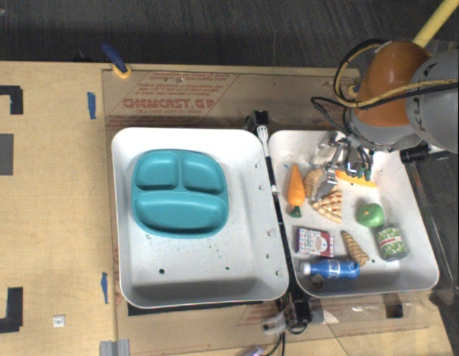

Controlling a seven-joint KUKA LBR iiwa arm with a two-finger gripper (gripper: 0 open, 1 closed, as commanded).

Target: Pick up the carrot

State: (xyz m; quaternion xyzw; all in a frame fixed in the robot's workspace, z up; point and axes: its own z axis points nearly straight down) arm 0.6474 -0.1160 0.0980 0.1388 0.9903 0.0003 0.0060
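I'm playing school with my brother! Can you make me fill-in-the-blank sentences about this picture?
1. The orange toy carrot lies in the ____ white bin.
2. The teal plastic divided plate has ____ compartments.
3. The blue plastic bottle lies on its ____.
4. The round green toy apple sits just above the green ____ in the picture.

Missing words: right; three; side; can

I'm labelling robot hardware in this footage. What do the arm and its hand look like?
The arm is grey with a rounded orange band above the wrist. Yellow and black cables loop around that band. The hand is a small silvery metal assembly hanging under the wrist, over the right bin.
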